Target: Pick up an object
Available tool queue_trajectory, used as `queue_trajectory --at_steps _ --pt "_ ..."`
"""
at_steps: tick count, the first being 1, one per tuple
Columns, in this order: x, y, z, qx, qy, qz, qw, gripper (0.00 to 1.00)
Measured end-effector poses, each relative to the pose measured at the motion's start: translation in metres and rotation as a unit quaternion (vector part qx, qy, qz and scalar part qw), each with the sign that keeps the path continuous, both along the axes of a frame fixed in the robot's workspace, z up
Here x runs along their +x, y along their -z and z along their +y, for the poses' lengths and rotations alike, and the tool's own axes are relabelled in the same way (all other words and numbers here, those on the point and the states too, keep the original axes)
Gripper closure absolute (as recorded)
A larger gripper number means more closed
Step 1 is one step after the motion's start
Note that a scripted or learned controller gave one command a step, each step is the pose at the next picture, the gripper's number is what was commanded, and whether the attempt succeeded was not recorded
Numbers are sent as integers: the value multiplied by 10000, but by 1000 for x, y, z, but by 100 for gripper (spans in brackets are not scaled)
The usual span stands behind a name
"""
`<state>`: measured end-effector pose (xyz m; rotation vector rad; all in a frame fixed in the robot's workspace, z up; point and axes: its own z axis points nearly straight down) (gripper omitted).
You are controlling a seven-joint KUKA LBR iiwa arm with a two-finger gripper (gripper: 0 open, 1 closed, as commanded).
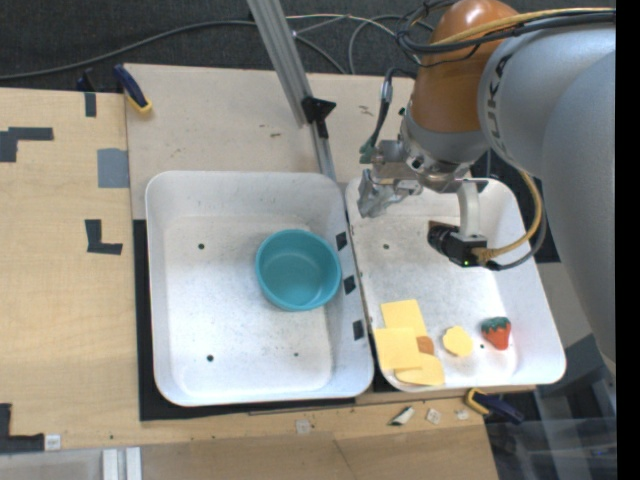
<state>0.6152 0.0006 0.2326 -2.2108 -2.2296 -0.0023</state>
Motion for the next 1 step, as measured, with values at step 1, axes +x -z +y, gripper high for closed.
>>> queue_trajectory --at_steps 1 --pt "11 10 52 -7 8 8 10000 100"
